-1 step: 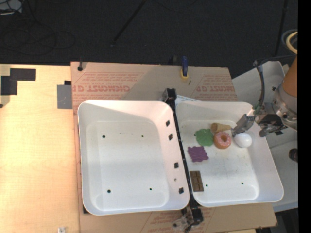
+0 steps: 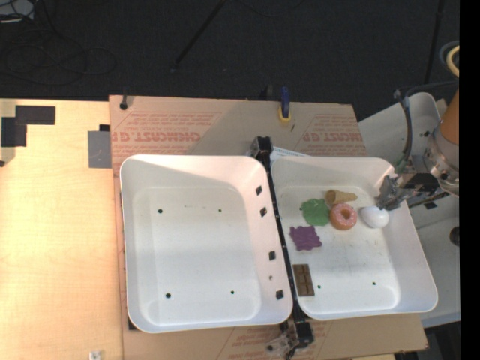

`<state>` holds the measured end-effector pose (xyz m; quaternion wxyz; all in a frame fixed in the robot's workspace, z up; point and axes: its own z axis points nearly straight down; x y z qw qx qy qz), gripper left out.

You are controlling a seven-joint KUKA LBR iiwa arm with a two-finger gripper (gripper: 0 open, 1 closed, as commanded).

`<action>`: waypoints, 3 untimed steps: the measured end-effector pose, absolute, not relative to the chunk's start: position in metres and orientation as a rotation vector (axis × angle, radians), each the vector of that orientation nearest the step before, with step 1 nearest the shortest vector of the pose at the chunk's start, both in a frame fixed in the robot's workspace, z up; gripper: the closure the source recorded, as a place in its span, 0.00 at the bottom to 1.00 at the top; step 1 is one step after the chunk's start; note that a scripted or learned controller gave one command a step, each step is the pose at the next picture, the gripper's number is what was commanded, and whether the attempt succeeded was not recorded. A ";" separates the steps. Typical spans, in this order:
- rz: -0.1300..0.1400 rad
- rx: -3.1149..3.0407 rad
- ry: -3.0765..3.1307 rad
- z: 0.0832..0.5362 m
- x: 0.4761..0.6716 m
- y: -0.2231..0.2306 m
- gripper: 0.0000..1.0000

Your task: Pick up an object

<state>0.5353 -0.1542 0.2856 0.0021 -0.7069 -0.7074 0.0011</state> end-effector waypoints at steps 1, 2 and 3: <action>0.006 -2.218 -2.215 0.216 0.480 -0.184 1.00; 0.003 -2.223 -2.215 0.229 0.482 -0.186 1.00; 0.004 -2.226 -2.211 0.238 0.482 -0.187 1.00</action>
